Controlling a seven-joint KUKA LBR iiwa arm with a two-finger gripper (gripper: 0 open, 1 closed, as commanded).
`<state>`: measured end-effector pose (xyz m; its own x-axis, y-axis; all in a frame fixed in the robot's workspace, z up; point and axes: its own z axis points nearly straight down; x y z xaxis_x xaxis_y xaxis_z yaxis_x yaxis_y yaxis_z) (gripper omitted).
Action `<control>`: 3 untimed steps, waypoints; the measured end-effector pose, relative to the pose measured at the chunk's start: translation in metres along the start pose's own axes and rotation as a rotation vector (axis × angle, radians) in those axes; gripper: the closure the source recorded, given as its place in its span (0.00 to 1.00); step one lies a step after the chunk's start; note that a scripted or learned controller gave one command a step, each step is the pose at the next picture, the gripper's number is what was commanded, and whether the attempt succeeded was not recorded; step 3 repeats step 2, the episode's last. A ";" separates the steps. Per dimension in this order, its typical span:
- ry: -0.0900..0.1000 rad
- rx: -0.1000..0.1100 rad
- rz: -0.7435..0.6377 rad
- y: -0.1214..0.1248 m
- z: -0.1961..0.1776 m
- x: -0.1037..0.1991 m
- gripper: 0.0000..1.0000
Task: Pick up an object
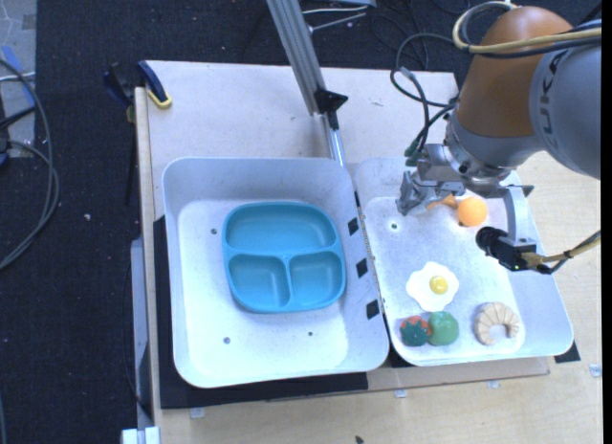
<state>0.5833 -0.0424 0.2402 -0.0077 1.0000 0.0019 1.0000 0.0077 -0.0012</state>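
Worktop (249, 107): pale wood, carrying two white bins side by side.

My arm (535, 78): grey with an orange band, reaching in from the right and bending down over the far end of the right bin.

Left bin (191, 337): shallow, white, touching the right bin along its near edge.

Right bin (545, 308): shallow, white; taken here as the landmark for the rest.

Pole (296, 40): grey metal, slanting from the top of the view down to the far corner where the left bin meets the right bin.

Tray (283, 255): blue, three compartments, lying flat in the middle of the left bin, well apart from the right bin's contents.

My gripper (417, 198): low over the far left part of the right bin. Whether my fingers are open or closed I cannot tell; nothing is visibly between them.

Croissant (497, 322): tan, in the near right corner of the right bin.

Egg (433, 285): fried, white with yellow yolk, near the middle of the right bin.

Green piece (444, 328): rounded, at the near edge of the right bin, just below the egg.

Orange ball (471, 211): far part of the right bin, just beside my gripper on its right.

Red-and-green piece (413, 330): touching the green piece on its left.

Yellow clamp (156, 91): on the worktop's far left corner, well apart from the right bin.
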 end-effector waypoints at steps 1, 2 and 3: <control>0.000 0.002 0.000 -0.012 0.012 0.055 1.00; 0.000 0.000 -0.002 -0.024 0.006 0.117 1.00; 0.000 0.000 -0.002 -0.024 0.006 0.117 1.00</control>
